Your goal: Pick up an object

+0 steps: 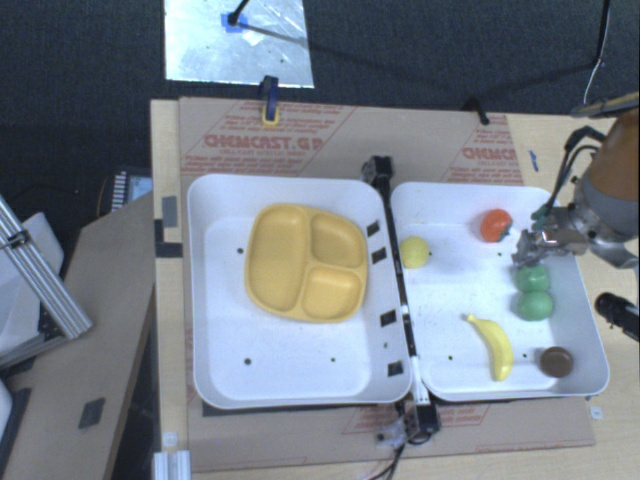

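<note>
From my seat I see the arm (pixel 612 183) come in at the right edge of the frame, grey with an orange band at the top. Its claw (pixel 532 250) hangs over the upper right part of the right bin (pixel 455 388). Whether the claw is spread or pressed together I cannot tell; it is too small and blurred here, and I see nothing gripped in it.

In the right bin, an orange fruit (pixel 495 225) lies near the upper edge, just left of the claw. A green piece (pixel 533 278) sits right below the claw, so near that I cannot tell whether they touch, and a second green piece (pixel 535 305) lies just under the first. A lemon (pixel 414 253) rests at the bin's left side, near the divider between the bins. A banana (pixel 492 345) lies lower down in the middle, and a brown round thing (pixel 555 361) sits in the lower right corner, beside the banana's lower end.

The left bin (pixel 225 368) holds a yellow tray (pixel 305 261) with three compartments, lying flat in its upper middle.

Both bins sit on brown cardboard (pixel 290 138) over the counter (pixel 165 138). Above it, in the upper left of the frame, a shiny sheet (pixel 235 28) lies on dark floor.
</note>
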Controlling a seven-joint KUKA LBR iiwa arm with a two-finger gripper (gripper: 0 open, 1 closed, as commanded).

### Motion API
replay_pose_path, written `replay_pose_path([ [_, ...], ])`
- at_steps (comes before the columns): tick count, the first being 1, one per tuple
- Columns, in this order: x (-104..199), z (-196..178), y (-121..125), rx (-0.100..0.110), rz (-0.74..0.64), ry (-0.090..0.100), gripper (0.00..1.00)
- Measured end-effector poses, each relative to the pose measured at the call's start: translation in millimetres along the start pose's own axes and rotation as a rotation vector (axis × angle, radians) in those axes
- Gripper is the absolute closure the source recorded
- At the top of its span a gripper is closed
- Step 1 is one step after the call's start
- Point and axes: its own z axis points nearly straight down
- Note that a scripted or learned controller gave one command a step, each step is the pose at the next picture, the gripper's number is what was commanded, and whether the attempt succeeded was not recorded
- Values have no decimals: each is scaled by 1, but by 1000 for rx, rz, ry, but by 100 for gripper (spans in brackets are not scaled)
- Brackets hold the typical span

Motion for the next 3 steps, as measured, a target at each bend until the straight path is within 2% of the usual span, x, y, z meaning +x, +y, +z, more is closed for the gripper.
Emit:
replay_pose_path([
  [1, 0, -43, 2, 0, 0, 0, 100],
  [3, 109, -42, 15, 5, -4, 3, 100],
])
